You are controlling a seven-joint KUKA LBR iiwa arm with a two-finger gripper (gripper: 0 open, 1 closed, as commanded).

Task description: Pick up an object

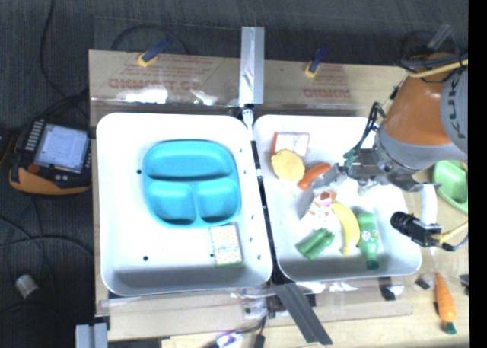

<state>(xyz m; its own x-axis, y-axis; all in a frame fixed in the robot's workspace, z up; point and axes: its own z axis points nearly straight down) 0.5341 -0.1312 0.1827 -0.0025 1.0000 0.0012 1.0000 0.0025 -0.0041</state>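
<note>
Arm: the grey arm with its orange band [417, 110] reached in from the right and hung low over the right bin [396, 263].
Gripper: the gripper [338, 175] sat down among the toys, near the carrot; whether it was released or clenched, the view could not tell, the tip being dark and blurred.
Candidates: an orange carrot [313, 174] lay just beside the gripper, with a yellow round piece [287, 164] and a small carton [291, 143] beyond it.
Further down: a banana [347, 225], a green bottle [368, 238], a green pod [314, 243] and a small white-and-red figure [323, 203] crowded the lower half of that bin.
Left bin: the blue divided tray [192, 181] and a speckled block [226, 244] lay well apart from the action.
Progress: nothing looked lifted; every piece seemed to rest on the bin floor.
Left to do: close on one piece, likely the carrot, and raise it clear.
</note>
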